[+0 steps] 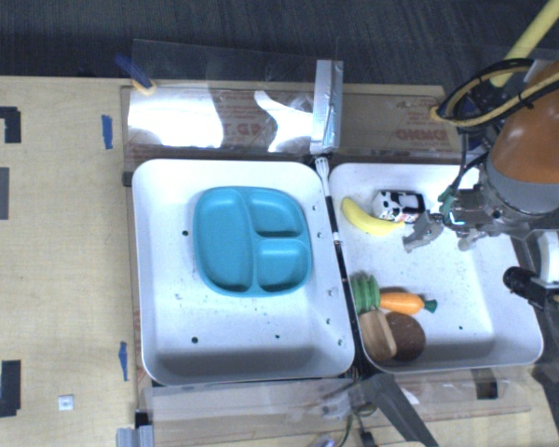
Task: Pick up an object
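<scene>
While the arm [526,156] reaches in from the right, we log the scene by size. Worktop [47,250]: pale wood, two white bins side by side. Left bin [168,333] carries a blue divided plate [253,240]. Right bin [484,324] carries the small items: a banana [368,219] near its far left corner, a black-and-white toy [398,203] touching the banana's right end, and toward the near left a toy carrot [399,302] with a brown round object [405,336] and a tan wooden piece [376,333] just beside it.

End effector [443,234]: two fingers spread apart, nothing between them, hanging over bare bin floor.

We judge the banana the likeliest target. It lies just left of the end effector, slightly farther back, its long axis running left-right with a slant. The carrot sits nearer us and to the left.
</scene>
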You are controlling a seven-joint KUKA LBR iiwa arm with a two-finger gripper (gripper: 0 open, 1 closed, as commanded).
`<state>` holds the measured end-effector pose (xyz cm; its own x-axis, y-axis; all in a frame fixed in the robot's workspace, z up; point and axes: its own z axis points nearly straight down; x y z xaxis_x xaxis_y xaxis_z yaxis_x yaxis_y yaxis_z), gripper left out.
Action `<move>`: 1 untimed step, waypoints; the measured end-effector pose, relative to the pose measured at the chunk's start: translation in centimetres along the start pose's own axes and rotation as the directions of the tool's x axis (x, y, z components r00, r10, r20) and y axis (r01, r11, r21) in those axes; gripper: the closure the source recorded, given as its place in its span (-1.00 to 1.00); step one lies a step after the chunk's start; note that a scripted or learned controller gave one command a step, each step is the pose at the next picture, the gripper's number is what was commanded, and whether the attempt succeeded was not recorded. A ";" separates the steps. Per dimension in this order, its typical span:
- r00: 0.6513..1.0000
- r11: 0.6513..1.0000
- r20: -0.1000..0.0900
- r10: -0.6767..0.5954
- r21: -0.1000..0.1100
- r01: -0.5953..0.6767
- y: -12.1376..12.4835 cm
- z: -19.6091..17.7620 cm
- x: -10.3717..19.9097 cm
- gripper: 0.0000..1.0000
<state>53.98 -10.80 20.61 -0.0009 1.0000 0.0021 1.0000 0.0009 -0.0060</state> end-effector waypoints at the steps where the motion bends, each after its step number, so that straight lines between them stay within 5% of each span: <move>1: 0.999 0.998 0.002 -0.055 -0.018 0.055 -4.8 10.5 0.1 -1.00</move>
<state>49.16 -10.71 10.13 -0.0555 0.9985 0.0002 0.9984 0.0555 0.0117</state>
